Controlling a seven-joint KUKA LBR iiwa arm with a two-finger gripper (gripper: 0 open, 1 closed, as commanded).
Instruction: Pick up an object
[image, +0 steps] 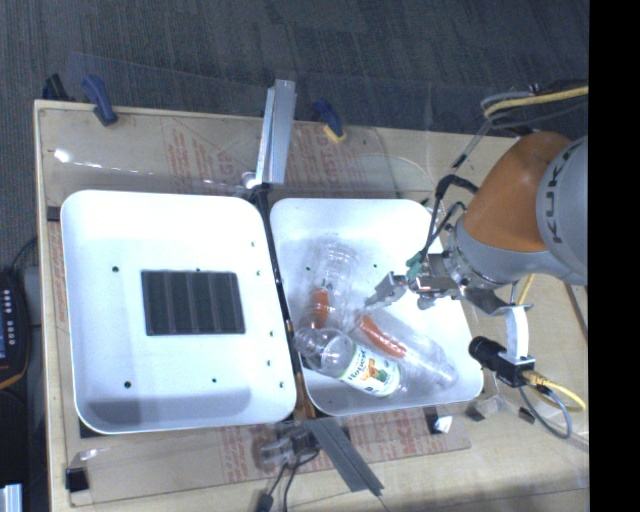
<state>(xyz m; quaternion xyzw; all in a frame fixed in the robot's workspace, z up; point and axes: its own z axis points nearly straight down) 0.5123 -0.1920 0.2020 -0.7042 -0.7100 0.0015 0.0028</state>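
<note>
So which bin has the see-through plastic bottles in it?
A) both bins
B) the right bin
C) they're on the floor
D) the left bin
B: the clear plastic bottles lie piled in the right bin, by the robot's hand, while the left bin holds a dark ribbed rectangle.

Two shallow white plastic bins are seen side by side on the pale wooden worktop (150, 455). A dark ribbed rectangle (193, 302) lies in the middle of the left bin (90, 250). In the right bin (400, 215), toward the worktop's near edge, clear plastic bottles are heaped: one with a fruit label (352, 363), one with orange contents (400, 345). The grey arm's gripper (392, 289) is held just above the heap.
</note>
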